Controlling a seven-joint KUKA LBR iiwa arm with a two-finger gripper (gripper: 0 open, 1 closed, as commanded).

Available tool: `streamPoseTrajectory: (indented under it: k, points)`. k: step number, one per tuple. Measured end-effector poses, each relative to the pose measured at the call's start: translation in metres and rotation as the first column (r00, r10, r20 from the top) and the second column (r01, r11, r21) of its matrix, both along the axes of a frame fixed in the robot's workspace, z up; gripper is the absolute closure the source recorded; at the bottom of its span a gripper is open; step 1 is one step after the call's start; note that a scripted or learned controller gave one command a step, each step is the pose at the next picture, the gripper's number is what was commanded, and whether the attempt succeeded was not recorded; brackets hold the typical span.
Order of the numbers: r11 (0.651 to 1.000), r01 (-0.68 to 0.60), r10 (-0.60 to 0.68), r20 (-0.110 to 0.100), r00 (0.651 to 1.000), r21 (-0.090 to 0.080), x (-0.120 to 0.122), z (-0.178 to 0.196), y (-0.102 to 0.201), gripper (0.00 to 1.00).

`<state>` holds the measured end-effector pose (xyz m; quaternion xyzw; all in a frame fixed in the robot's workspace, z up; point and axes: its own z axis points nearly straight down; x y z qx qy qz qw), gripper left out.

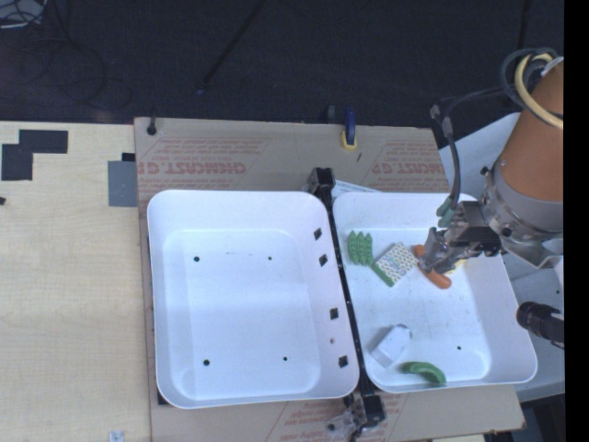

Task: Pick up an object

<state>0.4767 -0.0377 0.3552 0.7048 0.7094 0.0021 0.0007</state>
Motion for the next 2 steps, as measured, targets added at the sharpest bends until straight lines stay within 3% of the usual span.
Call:
streamPoseTrajectory:
  k: [1,2]
  points:
    - [1.0,0.013,-0.013,-0.01,1.0,-0.005,0.044,-0.044,-0.099,1.0]
    - [1.0,0.001,-0.001,-0.002,1.0,-0.001,0.053,0.004,-0.031,1.0]
